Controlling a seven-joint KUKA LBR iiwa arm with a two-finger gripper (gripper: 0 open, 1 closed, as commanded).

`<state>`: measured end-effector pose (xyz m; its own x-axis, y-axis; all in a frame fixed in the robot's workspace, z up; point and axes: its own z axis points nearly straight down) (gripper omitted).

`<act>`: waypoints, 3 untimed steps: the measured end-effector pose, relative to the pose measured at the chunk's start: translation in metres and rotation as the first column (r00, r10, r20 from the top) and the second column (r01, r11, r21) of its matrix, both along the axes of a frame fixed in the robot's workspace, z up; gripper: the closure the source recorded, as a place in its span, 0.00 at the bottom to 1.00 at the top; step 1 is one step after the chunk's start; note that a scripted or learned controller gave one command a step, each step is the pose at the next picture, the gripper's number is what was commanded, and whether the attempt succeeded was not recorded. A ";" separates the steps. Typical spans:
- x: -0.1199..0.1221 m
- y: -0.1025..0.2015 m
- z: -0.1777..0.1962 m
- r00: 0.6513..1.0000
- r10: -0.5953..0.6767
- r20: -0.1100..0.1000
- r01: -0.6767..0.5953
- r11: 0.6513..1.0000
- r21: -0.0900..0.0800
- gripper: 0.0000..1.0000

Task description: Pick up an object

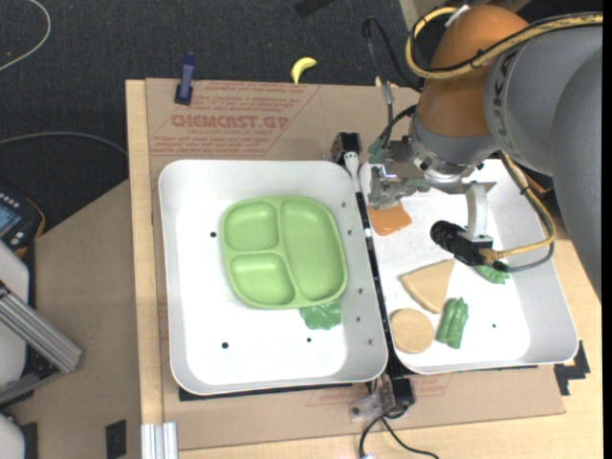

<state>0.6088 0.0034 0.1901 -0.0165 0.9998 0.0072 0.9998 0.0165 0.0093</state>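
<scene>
1. camera view, the task's thing: a flat orange piece (390, 222) lies in the right bin (535, 304), at its upper left, close to the wall shared with the left bin (191, 256). its longer axis runs roughly across the bin, left to right; its top edge is hidden under the gripper (385, 187), so no clear front end can be told.
2. camera view, the gripper: it hangs right over the orange piece's upper edge. whether it is open, closed or touching the piece cannot be told.
3. camera view, writing: the brown cardboard sheet (239, 113) under the bins carries red print reading "chemcast"; the smaller lines are too fine to read.
4. camera view, shapes in the right bin: a tan wedge (430, 283) with a matte surface, a round tan disc (412, 330) just below it, a knobbly green stick (451, 321) standing lengthwise beside the disc, and a small green bit (494, 275) further right.
5. camera view, the left bin: a smooth light-green plate (285, 251) with three compartments, and a crumpled green scrap (322, 316) touching its lower edge.
</scene>
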 end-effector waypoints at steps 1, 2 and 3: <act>-0.021 -0.010 0.087 1.000 -0.015 0.001 0.015 1.000 -0.007 1.00; -0.065 0.040 0.089 1.000 -0.011 -0.013 0.011 1.000 -0.005 1.00; -0.125 0.040 0.235 1.000 -0.013 0.008 0.013 1.000 -0.003 1.00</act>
<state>0.4838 0.0438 0.4254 -0.0033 1.0000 0.0042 0.9998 0.0032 0.0172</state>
